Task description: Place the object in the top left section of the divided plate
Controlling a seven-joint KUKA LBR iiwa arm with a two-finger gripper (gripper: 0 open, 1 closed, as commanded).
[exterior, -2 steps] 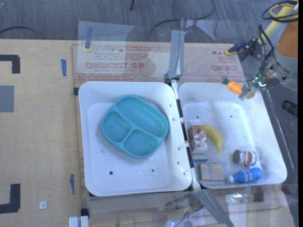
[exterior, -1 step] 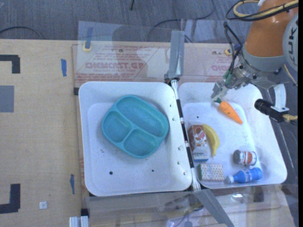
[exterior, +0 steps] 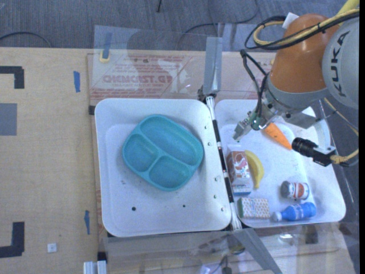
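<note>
A teal divided plate [exterior: 163,151] with three sections lies in the left bin [exterior: 114,210], slightly tilted in the view. My gripper [exterior: 244,127] hangs over the upper left part of the right bin [exterior: 333,207], below the orange band of the arm. Just to its right lies an orange carrot [exterior: 279,135]. Below it sit a small brown and white carton [exterior: 239,169] and a yellow banana [exterior: 255,168], side by side. Nothing shows in the gripper.
Lower in the right bin are a small can [exterior: 295,190], a blue bottle [exterior: 295,212] on its side and a flat patterned box [exterior: 254,208]. A ridge [exterior: 220,164] divides the two bins. A black cable plug [exterior: 311,149] hangs by the carrot.
</note>
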